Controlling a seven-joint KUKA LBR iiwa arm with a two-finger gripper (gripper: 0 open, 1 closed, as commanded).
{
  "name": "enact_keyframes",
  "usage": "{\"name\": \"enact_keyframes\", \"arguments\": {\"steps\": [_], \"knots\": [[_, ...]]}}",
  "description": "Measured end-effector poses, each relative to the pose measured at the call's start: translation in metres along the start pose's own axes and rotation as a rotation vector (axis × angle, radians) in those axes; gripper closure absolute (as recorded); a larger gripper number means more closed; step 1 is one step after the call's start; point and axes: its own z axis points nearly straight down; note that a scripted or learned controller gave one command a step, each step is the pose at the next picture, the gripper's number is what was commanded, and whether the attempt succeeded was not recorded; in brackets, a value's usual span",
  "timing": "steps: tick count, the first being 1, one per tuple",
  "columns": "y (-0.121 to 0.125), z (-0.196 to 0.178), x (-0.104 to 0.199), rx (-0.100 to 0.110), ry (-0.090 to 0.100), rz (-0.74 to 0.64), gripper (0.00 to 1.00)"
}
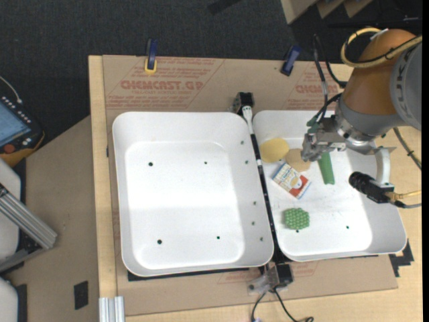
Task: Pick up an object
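My gripper [314,150] hangs low over the back of the right bin [375,240]. Just below and to its left lies a tan round piece [297,160], partly covered by the gripper. A pale yellow round object [273,149] rests further left, near the bin's wall. A green stick [326,168] lies right beside the gripper on its right side; whether the two touch I cannot tell. In front of these sit a small white box with red and blue print [291,180] and a green bumpy ball [295,218].
The left bin [134,247] adjoins the right one along a shared black divider [260,180]. Both stand on a cardboard sheet [194,79] held by blue clamps at the back. The arm's grey and orange wrist [375,79] rises above the right bin's far corner.
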Motion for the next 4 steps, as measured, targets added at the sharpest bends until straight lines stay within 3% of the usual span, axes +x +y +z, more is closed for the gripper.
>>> {"name": "enact_keyframes", "arguments": {"steps": [2, 3, 4], "knots": [[0.0, -0.017, -0.006, 0.0, -0.004, 0.008, 1.0], [-0.037, 0.03, -0.047, 0.015, -0.001, 0.014, 1.0], [-0.033, 0.017, -0.044, 0.005, -0.003, 0.01, 1.0]]}}
